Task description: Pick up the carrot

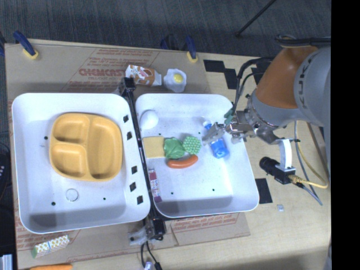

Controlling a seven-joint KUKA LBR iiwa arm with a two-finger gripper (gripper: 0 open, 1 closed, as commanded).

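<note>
Carrot, place: the small orange toy carrot of smooth plastic lies on its side on the floor of the right-hand shallow white bin, near the bin's middle, its long axis running almost left to right and tipped up slightly toward the right.
Carrot, neighbours: its upper edge touches or nearly touches the crinkled green toy lettuce leaf and the dotted green round toy; a pale yellow flat square piece lies just to the left; a blue and white plastic toy lies near, up and to the right.
Carrot, look: a short rounded cylinder, orange-red with a glossy sheen, both ends blunt; no leaf top can be made out.
Carrot, handling: likely light, hollow and stiff, so it should not crush; the slick curved skin may let it roll or squirt out of a loose pinch.
Where to take hold: probably across the narrow width at mid-length, jaws set front and back of it; the front side is clear, the back side is crowded by the green toys.
Gripper: the two-finger gripper on the grey arm with the orange band sits over the blue and white toy, up and right of the carrot and apart from it.
Jaws: cannot tell whether spread or pressed together.
Left bin: the other shallow white bin holds a yellow divided plastic tray.
Bench: the cardboard-covered bench bears both bins.
</note>
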